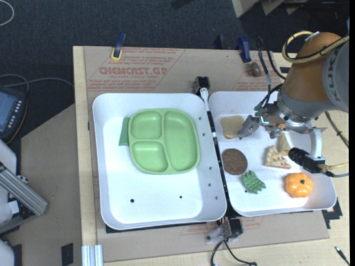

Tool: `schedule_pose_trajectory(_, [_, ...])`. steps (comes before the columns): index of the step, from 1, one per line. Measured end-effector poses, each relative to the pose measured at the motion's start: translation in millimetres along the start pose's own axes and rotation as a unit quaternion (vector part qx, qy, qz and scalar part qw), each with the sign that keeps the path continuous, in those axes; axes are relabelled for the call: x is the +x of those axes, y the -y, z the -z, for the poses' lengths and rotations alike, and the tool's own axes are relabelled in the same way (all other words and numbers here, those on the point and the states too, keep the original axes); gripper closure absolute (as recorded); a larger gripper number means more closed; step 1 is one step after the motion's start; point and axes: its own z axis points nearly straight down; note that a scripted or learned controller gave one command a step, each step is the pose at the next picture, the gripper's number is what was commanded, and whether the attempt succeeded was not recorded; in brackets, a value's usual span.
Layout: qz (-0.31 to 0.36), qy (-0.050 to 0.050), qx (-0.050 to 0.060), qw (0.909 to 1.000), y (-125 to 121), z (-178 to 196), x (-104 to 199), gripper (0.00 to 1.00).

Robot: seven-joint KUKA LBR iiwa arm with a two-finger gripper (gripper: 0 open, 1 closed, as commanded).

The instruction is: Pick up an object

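Here, over the right bin (277,201), up and to the right of the round brown cookie (234,161): the gripper (280,136), fingers spread apart, nothing clamped between them. Just below it, directly right of the cookie, a pale cracker wedge (275,157), lying flat. Above the cookie, a tan bread slice (231,126). Down-right of the cookie, a green leafy toy (253,182); further right, an orange pumpkin (298,185). Well left of the cookie, in the left bin (105,148), a green divided plate (164,140).
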Motion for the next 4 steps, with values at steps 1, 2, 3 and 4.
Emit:
schedule_pose_trajectory(1, [0.000, 0.000, 0.000, 1.0000, 0.4, -53.0, 0.7, 0.00])
schedule_pose_trajectory(2, [-0.001, 0.001, -0.003, 1.0000, -0.7, -39.4, 0.2, 1.00])
schedule_pose_trajectory(3, [0.000, 0.002, -0.005, 1.0000, 0.6, 3.1, -1.5, 1.00])
schedule_pose_trajectory(4, [0.000, 0.002, -0.006, 1.0000, 8.7, 58.6, 3.4, 1.00])
